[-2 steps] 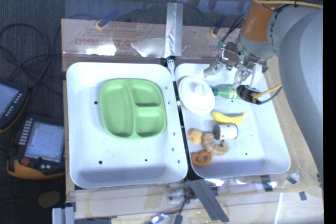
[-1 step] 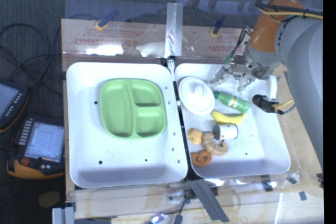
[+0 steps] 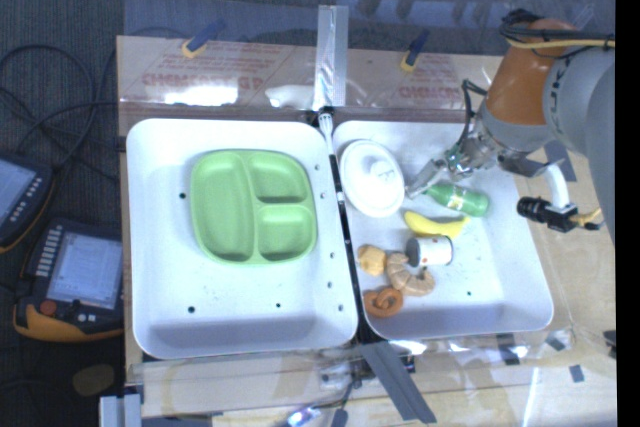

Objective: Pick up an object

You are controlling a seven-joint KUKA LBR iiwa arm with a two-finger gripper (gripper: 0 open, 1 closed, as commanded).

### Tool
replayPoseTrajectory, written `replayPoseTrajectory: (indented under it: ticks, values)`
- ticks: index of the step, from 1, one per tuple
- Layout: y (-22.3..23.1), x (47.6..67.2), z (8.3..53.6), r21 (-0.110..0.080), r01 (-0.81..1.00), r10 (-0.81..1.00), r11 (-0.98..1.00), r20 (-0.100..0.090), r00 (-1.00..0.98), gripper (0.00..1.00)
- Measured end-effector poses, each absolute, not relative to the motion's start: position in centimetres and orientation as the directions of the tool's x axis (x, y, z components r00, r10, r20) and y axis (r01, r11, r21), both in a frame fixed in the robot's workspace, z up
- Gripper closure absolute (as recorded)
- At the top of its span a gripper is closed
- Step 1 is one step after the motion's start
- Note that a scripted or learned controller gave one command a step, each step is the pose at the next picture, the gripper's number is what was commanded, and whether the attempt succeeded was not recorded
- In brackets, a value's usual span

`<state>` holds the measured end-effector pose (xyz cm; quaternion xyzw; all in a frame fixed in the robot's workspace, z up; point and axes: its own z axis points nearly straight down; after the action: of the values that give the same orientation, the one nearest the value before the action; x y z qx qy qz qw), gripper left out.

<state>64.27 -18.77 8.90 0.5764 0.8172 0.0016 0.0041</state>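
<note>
Near the right bin's [image 3: 500,310] back wall, gripper [image 3: 447,165], fingers spread, just above green bottle [image 3: 458,199].

The left bin [image 3: 150,245] has bare floor around the green divided tray [image 3: 253,205] at its centre. The right bin [image 3: 510,295] is crowded on its left half: a white bowl [image 3: 372,178], green bottle [image 3: 460,199], banana [image 3: 435,224] and pastries [image 3: 398,280] lie close together. Its lower right corner stays open.
</note>
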Motion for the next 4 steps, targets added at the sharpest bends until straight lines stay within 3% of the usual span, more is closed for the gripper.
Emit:
replayPoseTrajectory:
  ticks: [1,2,3,4]
  values:
    - [-21.0,61.0,9.0,0.011,0.954,0.954,0.298,-0.004,-0.298,0.0]
    - [-21.0,61.1,10.0,0.014,0.955,0.955,0.298,-0.005,-0.298,1.0]
    - [-21.0,61.1,10.0,0.013,0.955,0.955,0.298,-0.005,-0.298,0.0]
    - [-20.4,57.0,9.0,0.011,0.943,0.943,0.333,-0.01,-0.333,0.0]
